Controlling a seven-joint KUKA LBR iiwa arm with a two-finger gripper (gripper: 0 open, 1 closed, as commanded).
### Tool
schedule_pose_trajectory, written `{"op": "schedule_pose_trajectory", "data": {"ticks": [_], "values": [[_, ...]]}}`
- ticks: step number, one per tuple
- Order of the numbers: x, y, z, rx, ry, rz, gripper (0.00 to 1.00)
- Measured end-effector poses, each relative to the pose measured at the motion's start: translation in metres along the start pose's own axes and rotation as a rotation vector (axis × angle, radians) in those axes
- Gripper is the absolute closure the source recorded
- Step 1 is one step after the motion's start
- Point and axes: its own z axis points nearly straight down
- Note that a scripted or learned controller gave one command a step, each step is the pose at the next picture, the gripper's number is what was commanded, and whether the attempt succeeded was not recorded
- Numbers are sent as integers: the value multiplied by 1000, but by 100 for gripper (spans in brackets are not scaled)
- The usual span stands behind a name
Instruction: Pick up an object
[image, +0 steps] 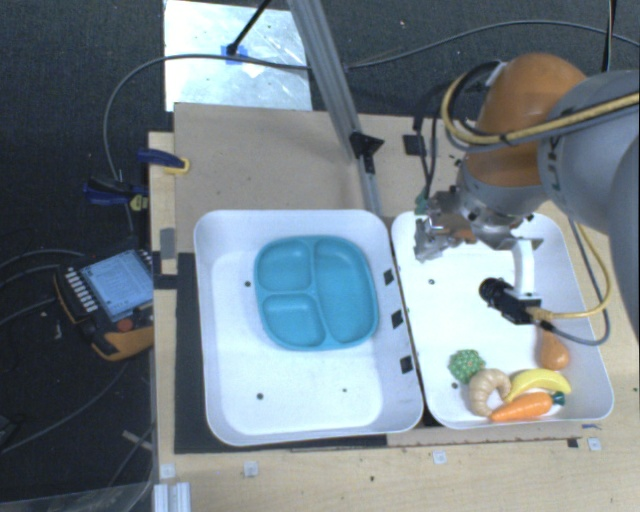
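The tool (436, 238) hangs over the upper left part of the right bin (440, 330); how far it is open I cannot tell, and nothing shows in its grip. The toys lie bunched in that bin's lower right corner: broccoli (464, 364), a carrot (522, 406), a banana (540, 382). In the left bin (225, 400) rests a blue divided plate (315, 292).

Bare floor beside toy food (510, 385)

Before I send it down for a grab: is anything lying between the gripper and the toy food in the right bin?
Nothing visible. The gripper is over the right bin's far end; bare white floor separates it from the food pile in the near corner.
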Motion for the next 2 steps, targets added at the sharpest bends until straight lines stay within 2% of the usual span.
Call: {"op": "schedule_pose_trajectory", "data": {"ticks": [1,2], "values": [[46,-26,10,2,-1,1,100],[96,-48,-4,1,0,-1,100]]}}
